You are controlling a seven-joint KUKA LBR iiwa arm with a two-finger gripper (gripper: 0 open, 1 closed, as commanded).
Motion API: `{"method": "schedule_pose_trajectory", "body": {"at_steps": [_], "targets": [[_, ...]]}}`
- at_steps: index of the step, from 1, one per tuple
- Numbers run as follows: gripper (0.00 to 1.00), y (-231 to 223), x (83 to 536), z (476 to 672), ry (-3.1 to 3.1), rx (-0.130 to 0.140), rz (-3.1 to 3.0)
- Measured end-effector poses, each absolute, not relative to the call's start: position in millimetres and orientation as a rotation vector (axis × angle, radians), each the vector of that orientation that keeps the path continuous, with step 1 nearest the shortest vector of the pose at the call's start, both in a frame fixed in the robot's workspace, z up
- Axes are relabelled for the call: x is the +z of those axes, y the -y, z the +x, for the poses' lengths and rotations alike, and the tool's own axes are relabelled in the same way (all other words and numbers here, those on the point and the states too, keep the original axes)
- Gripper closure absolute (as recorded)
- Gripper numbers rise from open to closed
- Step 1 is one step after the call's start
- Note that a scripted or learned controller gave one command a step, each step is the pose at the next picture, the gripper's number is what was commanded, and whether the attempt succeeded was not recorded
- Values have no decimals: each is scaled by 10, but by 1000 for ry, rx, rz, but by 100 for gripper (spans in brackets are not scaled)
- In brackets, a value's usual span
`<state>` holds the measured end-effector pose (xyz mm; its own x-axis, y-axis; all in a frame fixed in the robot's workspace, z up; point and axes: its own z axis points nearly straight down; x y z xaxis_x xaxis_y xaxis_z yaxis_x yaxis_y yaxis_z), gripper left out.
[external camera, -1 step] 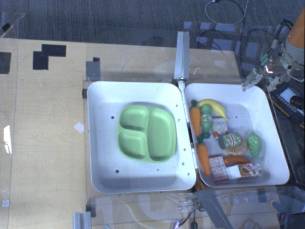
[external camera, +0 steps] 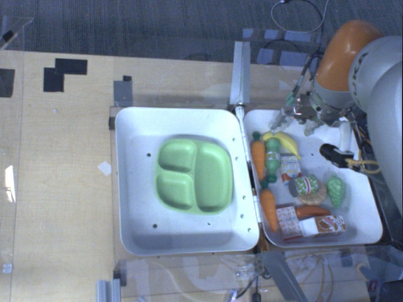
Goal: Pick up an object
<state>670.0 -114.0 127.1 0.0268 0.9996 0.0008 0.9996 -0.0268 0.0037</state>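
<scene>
The claw (external camera: 301,111) is seen hovering over the far end of the right bin (external camera: 371,228), fingers spread, nothing pinched. Right below it, a banana (external camera: 286,142) is parked beside a carrot (external camera: 258,159). A green divided plate (external camera: 194,175) is sat in the left bin (external camera: 135,231).

One fixed camera looked down at a slant on the bench.
It stood high and fairly far off, taking in both shallow white plastic bins (external camera: 126,187) left of the grey two-finger gripper (external camera: 301,119), which entered from the right.
</scene>
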Motion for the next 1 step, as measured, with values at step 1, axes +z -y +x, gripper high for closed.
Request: {"method": "schedule_pose_trajectory", "body": {"at_steps": [1], "targets": [[0, 937, 947, 6708, -2202, 7, 2234]]}}
